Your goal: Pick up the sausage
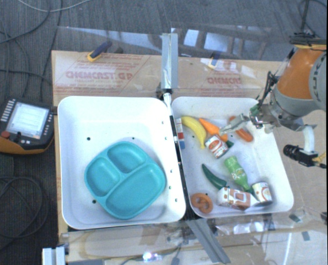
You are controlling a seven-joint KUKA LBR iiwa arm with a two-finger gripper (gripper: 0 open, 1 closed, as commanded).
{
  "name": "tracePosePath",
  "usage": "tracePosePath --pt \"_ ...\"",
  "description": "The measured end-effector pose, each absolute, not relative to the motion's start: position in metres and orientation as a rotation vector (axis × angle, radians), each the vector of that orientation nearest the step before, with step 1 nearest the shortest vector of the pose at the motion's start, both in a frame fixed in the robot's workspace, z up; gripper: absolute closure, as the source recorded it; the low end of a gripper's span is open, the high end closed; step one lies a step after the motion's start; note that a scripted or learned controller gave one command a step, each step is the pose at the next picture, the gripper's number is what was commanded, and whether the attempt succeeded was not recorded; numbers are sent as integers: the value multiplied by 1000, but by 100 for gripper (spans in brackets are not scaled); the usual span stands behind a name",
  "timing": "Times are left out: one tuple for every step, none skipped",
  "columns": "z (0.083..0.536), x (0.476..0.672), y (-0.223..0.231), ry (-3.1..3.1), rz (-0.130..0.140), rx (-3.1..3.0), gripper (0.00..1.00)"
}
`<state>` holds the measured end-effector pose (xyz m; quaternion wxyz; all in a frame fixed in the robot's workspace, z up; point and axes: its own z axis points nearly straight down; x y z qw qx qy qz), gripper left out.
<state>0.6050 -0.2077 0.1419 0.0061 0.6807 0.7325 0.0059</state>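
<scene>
While the gripper [236, 124] is hovering at the upper part of the right bin [279, 167], the sausage [244, 134] is lying just below its fingertips, near the carrot [211, 127] and a small can [214, 146]. Such crowding is risking a grasp of the wrong item or a nudge that rolls the sausage aside. Jaws are standing slightly apart, gripping nothing, apparently clear of the sausage.

Robot lab, teach pendant [21, 126], floor cables [20, 48]
</scene>
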Motion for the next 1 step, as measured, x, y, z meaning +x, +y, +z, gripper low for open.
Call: tracePosePath --pt "91 634 -196 2336 42 2102 0"
